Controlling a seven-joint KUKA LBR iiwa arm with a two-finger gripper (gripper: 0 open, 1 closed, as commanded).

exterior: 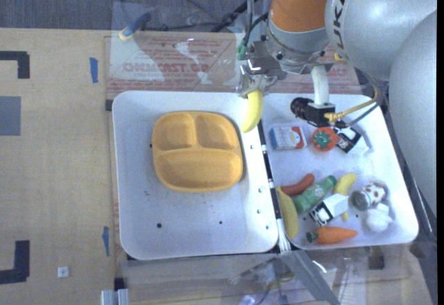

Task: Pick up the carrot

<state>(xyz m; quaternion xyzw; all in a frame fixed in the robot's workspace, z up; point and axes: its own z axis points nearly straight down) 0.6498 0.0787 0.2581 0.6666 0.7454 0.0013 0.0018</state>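
Note:
The carrot (334, 234), orange with a green stub at its left end, lies at the front edge of the right bin (395, 158). My gripper (250, 89) hangs over the seam between the two bins, at the back, far from the carrot. Its fingers are shut on the top end of a yellow banana (251, 113), which dangles below them, just above the left bin's right rim.
A yellow divided plate (198, 151) sits in the left bin (139, 213). The right bin holds a small carton (286, 137), a red tomato (322, 138), a red chili (298, 184), a green bottle (316, 193), a second banana (288, 212) and white items (374, 210) near the carrot.

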